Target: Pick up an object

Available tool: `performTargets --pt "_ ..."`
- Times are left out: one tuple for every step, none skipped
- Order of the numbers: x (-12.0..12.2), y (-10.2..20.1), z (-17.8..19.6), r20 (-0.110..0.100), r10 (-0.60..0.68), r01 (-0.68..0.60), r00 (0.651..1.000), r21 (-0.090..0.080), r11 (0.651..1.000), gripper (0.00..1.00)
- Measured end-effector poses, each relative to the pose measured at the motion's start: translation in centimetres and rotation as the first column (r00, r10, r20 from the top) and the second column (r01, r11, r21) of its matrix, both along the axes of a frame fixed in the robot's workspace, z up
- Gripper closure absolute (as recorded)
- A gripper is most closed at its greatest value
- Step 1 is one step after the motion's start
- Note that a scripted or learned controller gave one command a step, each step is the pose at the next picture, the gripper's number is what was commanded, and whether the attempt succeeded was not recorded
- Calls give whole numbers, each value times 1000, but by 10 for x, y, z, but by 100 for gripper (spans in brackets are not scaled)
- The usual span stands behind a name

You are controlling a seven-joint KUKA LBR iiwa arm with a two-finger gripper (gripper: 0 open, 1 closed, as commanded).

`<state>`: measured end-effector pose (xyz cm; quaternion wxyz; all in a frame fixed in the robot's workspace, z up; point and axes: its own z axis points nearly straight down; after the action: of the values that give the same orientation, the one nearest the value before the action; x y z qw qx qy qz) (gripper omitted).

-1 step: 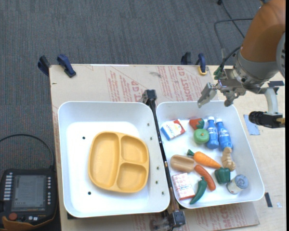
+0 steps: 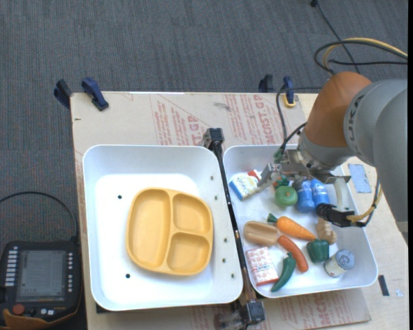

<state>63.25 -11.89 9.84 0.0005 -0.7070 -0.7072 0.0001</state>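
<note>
Where red print too skewed to read crosses the desk [image 2: 186, 119], the claw [image 2: 283, 175], grip state unclear, hovers over the green apple [image 2: 286, 196] near the right bin's [image 2: 369, 263] back edge

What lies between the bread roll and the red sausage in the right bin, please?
In the camera view, nothing lies between the bread roll and the red sausage; they sit side by side, close together.

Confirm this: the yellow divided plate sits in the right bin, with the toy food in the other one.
Not quite. The camera view shows the yellow divided plate in the left bin; the toy food, such as the carrot, is in the right bin.
</note>
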Motion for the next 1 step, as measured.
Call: performTargets --pt "0 0 9 -2 -4 4 1000 2 1000 100"
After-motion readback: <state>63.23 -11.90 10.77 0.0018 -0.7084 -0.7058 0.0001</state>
